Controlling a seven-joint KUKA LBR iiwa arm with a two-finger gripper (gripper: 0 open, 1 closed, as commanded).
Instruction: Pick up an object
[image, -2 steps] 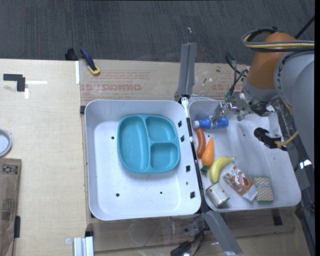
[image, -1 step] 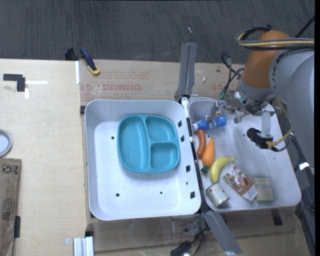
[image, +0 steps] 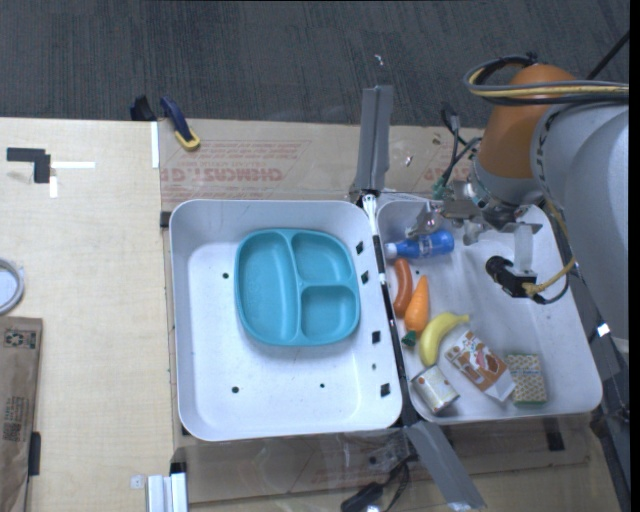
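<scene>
We note a blue bottle (image: 420, 245) lying on its side at the far left corner of the right bin (image: 560, 395), its long axis running roughly left to right across the view, the darker cap end toward the bin's inner wall. The gripper (image: 440, 212) sits directly over it; we cannot tell from this angle whether anything is held.

Nearer in the same bin we see two carrots (image: 410, 295) side by side, long axes running near to far, then a banana (image: 438, 335) curving diagonally, a small carton (image: 478, 365), a silver can (image: 434, 390) on its side, and a speckled sponge (image: 527, 378) at the right.

The left bin (image: 200, 300) holds a teal divided plate (image: 297, 287), upright and roughly centred, with three compartments.

Both bins rest on a pale wooden bench (image: 80, 260); a sheet of cardboard (image: 250, 165) lies behind the left bin with a blue-and-yellow clamp (image: 178, 124) at its far corner. Dark carpet (image: 250, 50) lies beyond.

The arm (image: 590, 170) enters from the right, its orange band (image: 525, 120) above the wrist, the wrist angled down and leftward toward the bin's far left corner.
</scene>
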